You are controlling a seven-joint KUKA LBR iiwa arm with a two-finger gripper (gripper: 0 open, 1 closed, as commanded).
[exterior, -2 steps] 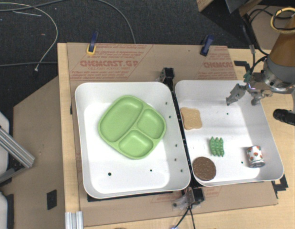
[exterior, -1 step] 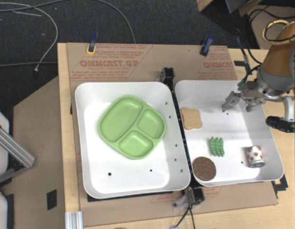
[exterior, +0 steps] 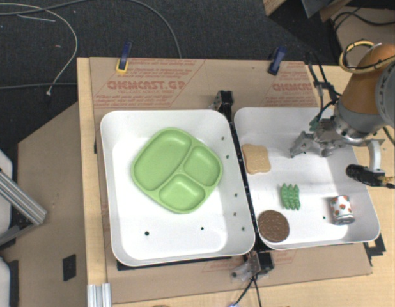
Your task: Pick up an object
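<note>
Right now I have the gripper (exterior: pixel 302 147) low over the far half of the right bin (exterior: pixel 312 116), its fingers (exterior: pixel 296 150) spread wide with nothing between them. The arm comes in from the right, orange band above the wrist, so the wrist leans leftward and the fingers point down and left toward the bin floor.

All the loose pieces sit in this right bin, which is why I judge the arm is working here. A tan bread slice (exterior: pixel 255 158) lies against the left wall, closest to the fingers but apart from them. Nearer to me are a green ridged toy (exterior: pixel 289 196) mid-bin, a brown round cookie (exterior: pixel 273 226) at the near-left corner, and a small red-and-white can (exterior: pixel 341 210) by the right wall.

The left bin (exterior: pixel 114 171) carries a green divided plate (exterior: pixel 177 169), lying flat and turned diagonally.

My likeliest target is the bread slice. It lies flat, long axis running far-to-near, roughly along the wall. The can lies on its side, with its axis running left to right, slightly slanted.
</note>
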